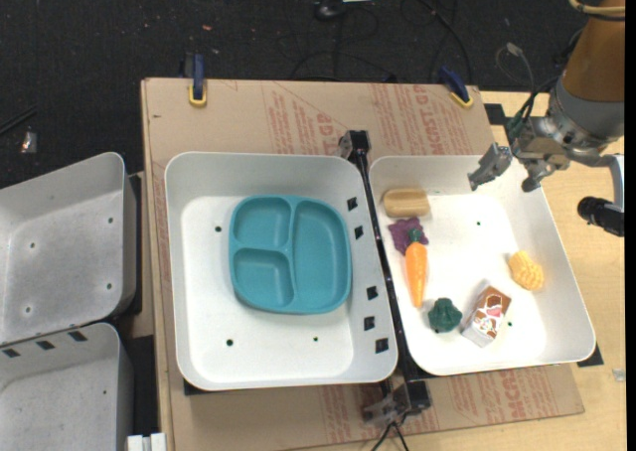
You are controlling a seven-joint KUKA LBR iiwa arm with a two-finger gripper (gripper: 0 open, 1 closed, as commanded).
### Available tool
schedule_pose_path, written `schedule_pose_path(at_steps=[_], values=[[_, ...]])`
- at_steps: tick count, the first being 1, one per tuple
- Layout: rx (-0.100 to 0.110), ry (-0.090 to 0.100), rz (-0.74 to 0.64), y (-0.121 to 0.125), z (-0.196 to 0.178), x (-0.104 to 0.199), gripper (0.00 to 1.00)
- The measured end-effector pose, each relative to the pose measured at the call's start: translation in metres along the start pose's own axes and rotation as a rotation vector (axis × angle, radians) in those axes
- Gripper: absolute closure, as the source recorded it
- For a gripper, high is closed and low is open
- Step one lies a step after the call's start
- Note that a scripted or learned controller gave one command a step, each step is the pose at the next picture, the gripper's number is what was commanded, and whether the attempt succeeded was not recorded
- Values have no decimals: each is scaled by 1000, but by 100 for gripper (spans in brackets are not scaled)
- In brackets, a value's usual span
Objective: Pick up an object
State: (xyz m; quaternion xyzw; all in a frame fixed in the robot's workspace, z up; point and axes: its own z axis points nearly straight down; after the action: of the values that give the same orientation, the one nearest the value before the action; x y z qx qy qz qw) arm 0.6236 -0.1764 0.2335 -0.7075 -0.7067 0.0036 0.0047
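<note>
Grey gripper (512, 169) hangs over the right bin's (556, 240) far rim, fingers spread apart w/ nothing between them. Toys lie below & left of it: bread roll (405, 203) nearest, then purple grapes (406, 235), carrot (416, 270) w/ long axis running near-to-far, broccoli (445, 315), small carton (488, 316), corn (527, 270). Probably the roll is the easiest reach. Left bin holds a teal divided plate (291, 255). Arm's upper part is cut off at the frame edge.

Even bright light, sharp, soft shadows
</note>
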Motion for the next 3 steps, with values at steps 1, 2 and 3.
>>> schedule_pose_path(at_steps=[1, 2, 3], values=[[-12, -2, -2, 2, -7, 0, 0], [-8, -1, -1, -3, 38, 3, 0], [-7, -1, -4, -2, 99, 12, 0]])
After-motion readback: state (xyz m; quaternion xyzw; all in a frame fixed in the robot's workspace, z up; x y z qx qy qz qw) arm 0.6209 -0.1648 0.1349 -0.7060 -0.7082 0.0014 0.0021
